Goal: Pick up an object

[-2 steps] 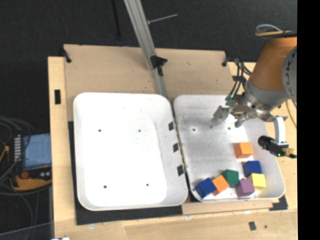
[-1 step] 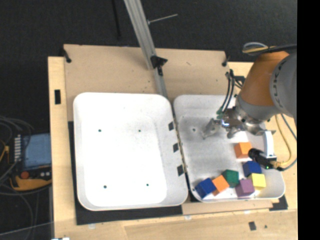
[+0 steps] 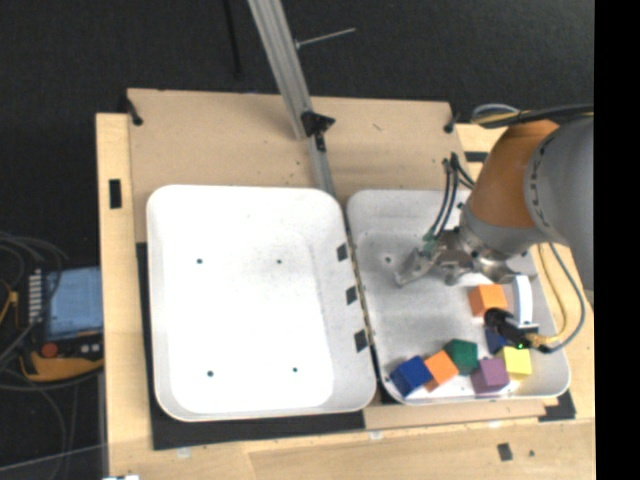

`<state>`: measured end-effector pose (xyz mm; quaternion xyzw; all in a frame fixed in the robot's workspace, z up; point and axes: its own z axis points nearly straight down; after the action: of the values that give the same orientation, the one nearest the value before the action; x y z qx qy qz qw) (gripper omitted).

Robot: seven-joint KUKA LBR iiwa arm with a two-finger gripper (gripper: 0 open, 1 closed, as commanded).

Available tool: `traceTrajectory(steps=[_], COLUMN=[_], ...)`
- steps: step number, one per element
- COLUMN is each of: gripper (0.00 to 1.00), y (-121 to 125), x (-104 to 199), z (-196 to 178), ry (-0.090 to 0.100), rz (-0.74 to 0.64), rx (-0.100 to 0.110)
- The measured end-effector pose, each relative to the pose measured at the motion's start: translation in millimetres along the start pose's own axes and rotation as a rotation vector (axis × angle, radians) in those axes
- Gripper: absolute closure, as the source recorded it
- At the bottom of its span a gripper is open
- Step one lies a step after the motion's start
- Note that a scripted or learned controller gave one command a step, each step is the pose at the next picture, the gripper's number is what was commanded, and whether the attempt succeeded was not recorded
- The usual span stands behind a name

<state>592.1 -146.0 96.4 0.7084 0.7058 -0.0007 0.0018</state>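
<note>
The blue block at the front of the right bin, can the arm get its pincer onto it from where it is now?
Probably yes. The blue block lies uncovered near the right bin's front wall, with bare floor between it and the pincer. An orange block touching it could crowd the grasp.

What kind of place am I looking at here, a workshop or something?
Most likely a robotics lab test bench, not a home or factory floor. A grey and orange robot arm reaches over two white bins, small coloured blocks lie in the right one, and cabled electronics sit beside the bench.

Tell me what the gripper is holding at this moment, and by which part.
Nothing visible is held. The gripper hangs over bare floor of the right bin, with nothing between its fingers; the blocks lie apart along the near edge.
</note>
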Motion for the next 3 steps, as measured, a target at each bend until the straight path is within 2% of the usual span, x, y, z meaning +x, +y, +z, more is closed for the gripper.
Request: traceTrajectory(steps=[1, 3], gripper=[1.0, 1.0], y=[1.5, 3.8], x=[-0.6, -7.0], z=[-12.9, -137.3], ry=[0.003, 0.002], rz=[0.008, -0.007], rx=[-0.005, -0.007])
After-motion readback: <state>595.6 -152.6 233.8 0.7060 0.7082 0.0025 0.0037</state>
